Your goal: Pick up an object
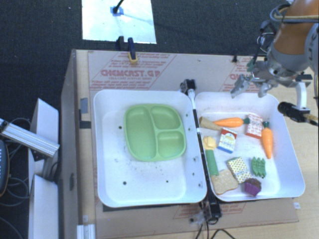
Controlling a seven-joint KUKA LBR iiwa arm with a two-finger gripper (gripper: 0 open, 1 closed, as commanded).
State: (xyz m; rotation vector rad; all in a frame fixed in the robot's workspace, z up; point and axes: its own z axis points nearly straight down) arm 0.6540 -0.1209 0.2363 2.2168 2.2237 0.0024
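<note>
The end effector hangs above the far rim of the right-hand shallow white bin, near that bin's far right corner, with its two fingers spread wide and nothing between them. Nothing has been picked yet.

The candidate things all lie in that bin. Closest to the far rim are a long orange plastic carrot lying crosswise and a small red-and-white printed carton, with a second orange carrot running along the right wall. Toward the middle sit a blue-and-red printed box and a yellow chunk; nearer the front edge are a green stick, a checked yellow packet, a green pea-pod piece, a tan bread slice and a purple toy.

The risks look like these: a straight descent could land a finger on the rim; the toys lie close together, so spread fingers may straddle two or push one aside; and the flat pieces offer little to close on.

The left bin carries a pale green divided plastic tray.
</note>
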